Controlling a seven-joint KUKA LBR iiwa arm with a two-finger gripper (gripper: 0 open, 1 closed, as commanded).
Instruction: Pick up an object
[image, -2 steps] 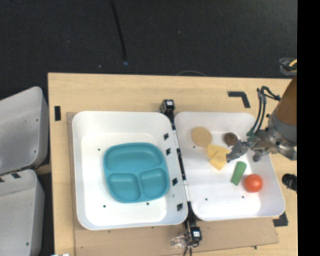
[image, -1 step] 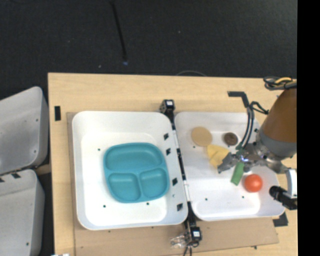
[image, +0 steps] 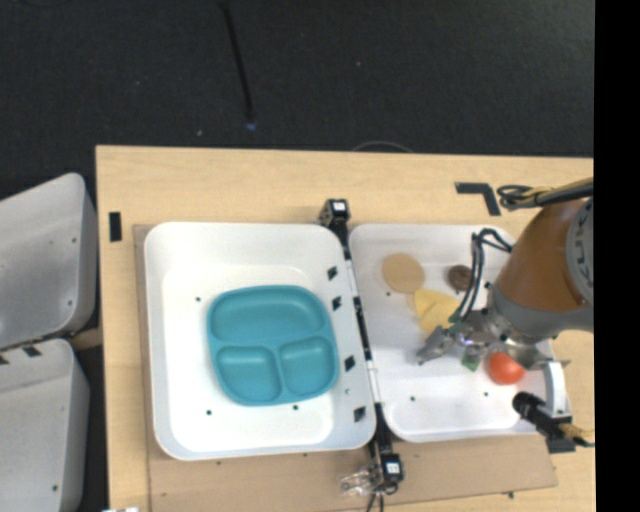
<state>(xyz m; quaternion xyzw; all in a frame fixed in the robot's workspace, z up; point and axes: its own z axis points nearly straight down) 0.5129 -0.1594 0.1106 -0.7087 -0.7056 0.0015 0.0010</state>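
Gripper (image: 440, 348) fingers unclear, arm (image: 545, 270) cut off

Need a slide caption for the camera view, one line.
Grey-and-orange arm's gripper low in right white bin beside yellow piece; teal divided tray in left bin.

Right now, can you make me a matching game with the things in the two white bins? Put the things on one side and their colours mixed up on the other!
Things:
1. tray
2. ball
3. round disc
4. wedge

Colours:
A. yellow
B. teal
C. red
D. tan

Pairs: 1-B, 2-C, 3-D, 4-A. The tray lies in the left bin; the other three lie in the right bin.
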